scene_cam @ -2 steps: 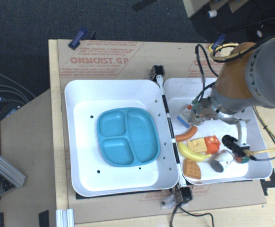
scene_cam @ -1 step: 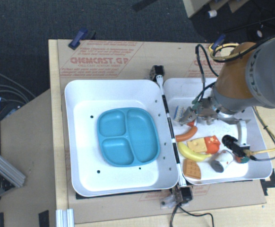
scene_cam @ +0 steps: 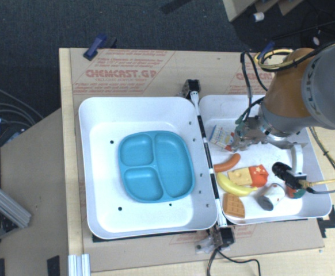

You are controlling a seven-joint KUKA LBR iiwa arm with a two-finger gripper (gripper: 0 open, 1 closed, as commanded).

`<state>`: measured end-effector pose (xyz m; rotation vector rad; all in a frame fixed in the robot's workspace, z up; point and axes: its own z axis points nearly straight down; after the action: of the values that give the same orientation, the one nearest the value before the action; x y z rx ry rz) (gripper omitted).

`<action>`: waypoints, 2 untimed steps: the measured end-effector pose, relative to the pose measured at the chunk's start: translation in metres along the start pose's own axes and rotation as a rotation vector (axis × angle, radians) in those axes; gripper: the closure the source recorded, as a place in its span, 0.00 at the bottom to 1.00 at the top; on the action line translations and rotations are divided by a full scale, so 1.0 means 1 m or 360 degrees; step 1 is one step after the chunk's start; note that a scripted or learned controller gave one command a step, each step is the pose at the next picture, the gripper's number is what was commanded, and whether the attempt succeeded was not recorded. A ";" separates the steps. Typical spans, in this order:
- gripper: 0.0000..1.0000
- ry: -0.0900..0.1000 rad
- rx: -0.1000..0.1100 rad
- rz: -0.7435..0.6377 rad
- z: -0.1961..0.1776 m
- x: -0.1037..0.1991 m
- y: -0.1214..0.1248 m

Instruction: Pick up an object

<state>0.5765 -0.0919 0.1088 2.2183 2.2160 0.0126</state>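
Two white bins (scene_cam: pixel 92 154) sit on the surface; the claw (scene_cam: pixel 241 135) hangs low in the right one. Whether it grips anything, I cannot tell. Just below it lie the sausage (scene_cam: pixel 226 163) and banana (scene_cam: pixel 234 186), seemingly unlifted, so the pick looks undone.

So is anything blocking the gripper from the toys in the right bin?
Nothing visible does. The gripper hangs low over the right bin, close above the hot dog and beside the banana. The toys lie uncovered, though crowded together.
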 end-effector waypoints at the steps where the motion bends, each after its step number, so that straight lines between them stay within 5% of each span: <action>1: 0.00 0.0000 0.0001 0.0000 0.000 0.000 0.000; 2: 0.00 -0.0003 -0.0001 -0.0004 0.020 -0.013 0.081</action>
<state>0.6576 -0.1048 0.0899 2.2145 2.2175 0.0110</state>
